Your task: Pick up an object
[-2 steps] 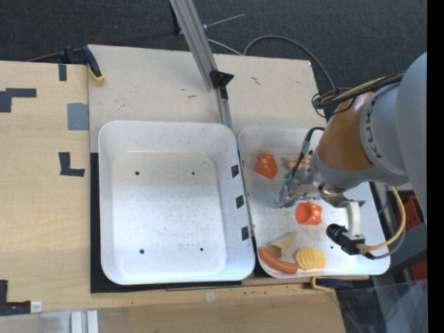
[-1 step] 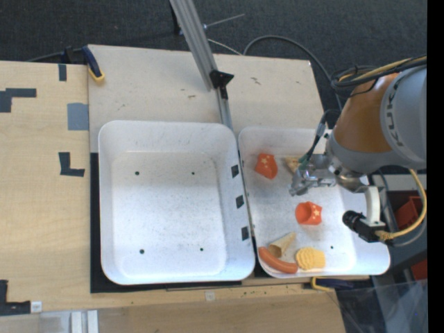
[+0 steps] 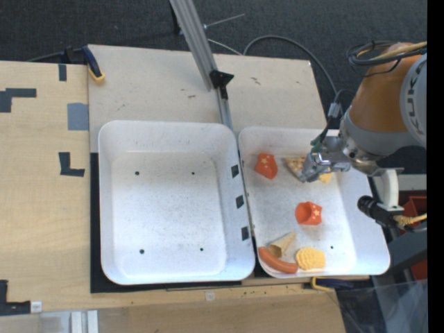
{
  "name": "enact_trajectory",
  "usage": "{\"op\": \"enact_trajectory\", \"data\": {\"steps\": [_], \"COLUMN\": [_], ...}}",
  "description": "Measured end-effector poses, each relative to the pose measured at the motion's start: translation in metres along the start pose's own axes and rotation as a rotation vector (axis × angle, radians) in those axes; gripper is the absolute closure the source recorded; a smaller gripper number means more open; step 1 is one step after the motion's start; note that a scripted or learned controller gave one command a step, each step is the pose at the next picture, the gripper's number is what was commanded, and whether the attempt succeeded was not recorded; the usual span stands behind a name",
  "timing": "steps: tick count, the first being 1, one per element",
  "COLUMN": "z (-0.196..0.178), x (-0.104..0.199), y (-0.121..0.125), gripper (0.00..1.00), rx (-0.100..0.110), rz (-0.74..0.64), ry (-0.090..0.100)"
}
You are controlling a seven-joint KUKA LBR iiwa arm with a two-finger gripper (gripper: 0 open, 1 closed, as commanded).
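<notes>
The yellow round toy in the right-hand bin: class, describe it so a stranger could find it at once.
Start at the right bin, the one the arm reaches over. Go to its near edge, where three toys cluster. The yellow round toy sits rightmost, beside a red sausage and a tan cone; it alone is bumpy and bright yellow.

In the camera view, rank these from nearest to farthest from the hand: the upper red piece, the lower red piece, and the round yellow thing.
From the hand:
1. upper red piece, to its left in the right bin.
2. lower red piece, below it, mid-bin.
3. round yellow thing, at the bin's bottom edge.
</notes>
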State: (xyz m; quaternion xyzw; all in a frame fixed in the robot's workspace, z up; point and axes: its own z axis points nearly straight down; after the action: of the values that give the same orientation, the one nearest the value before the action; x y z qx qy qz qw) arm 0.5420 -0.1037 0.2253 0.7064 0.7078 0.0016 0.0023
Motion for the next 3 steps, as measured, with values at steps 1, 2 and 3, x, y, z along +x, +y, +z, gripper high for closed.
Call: {"op": "enact_trajectory", "data": {"steps": [1, 2, 3], "z": [-0.038, -0.028, -0.013], "x": [0.0, 0.042, 0.097], "y": [0.001, 0.013, 0.027], "gripper": [1.0, 1.0, 1.0], "rx": [0.002, 0.007, 0.008], "rz": [0.001, -0.003, -0.005], "ry": [0.0, 0.001, 0.002]}}
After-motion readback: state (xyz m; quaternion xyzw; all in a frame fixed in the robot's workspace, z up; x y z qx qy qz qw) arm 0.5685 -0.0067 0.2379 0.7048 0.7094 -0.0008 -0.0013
